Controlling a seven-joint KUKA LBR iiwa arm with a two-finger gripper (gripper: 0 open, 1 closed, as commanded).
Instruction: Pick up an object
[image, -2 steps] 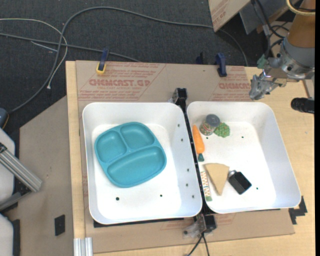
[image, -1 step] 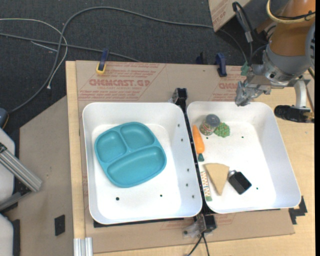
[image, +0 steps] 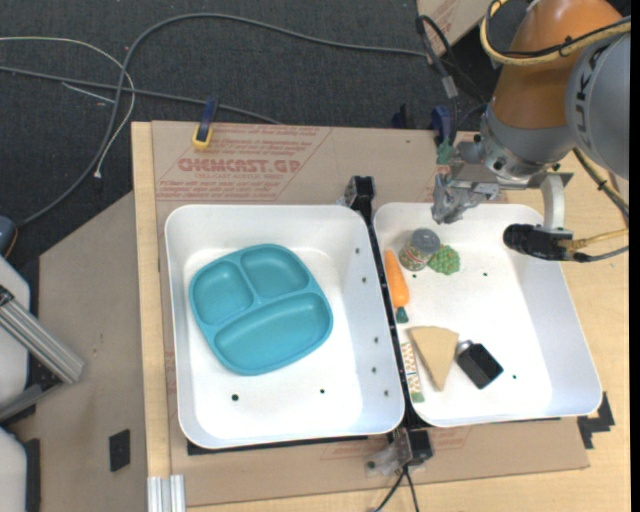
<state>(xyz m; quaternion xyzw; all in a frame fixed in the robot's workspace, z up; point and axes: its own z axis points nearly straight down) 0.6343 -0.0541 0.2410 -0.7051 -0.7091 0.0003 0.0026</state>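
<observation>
End effector (image: 447, 212), grip state unclear, hovers above a small green broccoli (image: 445, 261); likely light, grasp its sides.

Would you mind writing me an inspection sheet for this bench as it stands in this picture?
Surface: two white bins side by side on a brown board; left bin, right bin.
Job's things: right bin holds an orange carrot, a green broccoli piece, a grey round object, a tan wedge and a small black block.
Clutter: a blue divided plate lies in the left bin.
Grippers: the gripper hangs over the right bin's far edge, above the grey round object; no object seen in it.
Cables: white cables run across the dark floor.
Surroundings: a blue clamp sits at the board's far edge.
</observation>
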